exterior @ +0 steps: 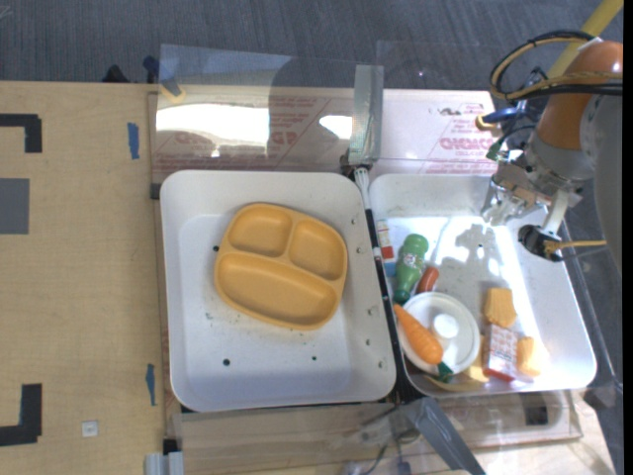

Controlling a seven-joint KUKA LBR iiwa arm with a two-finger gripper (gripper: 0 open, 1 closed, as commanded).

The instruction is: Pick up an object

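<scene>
camera view, read from the left, shows the left bin (188, 364) holding an orange divided tray (282, 263) and nothing else loose. across the divider, the right bin (579, 349) carries all the small things: a green bottle (410, 265) lying near its left wall, a toy carrot (419, 334) leaning on the rim of a white bowl (445, 327), then a tan cracker-like piece (499, 307), a red packet (502, 349) and a small orange piece (527, 356) toward the front right corner. further right and toward the back, the gripper (506, 208) hovers above a bare patch of the bin's far end, carrying nothing, its fingers (492, 212) spread somewhat apart. judged from this, the step in hand is the approach, with no object yet chosen by contact. the next move calls for travelling forward over the clutter, settling on one piece that stands apart, such as the green bottle, and descending with fingers either side of it.
</scene>
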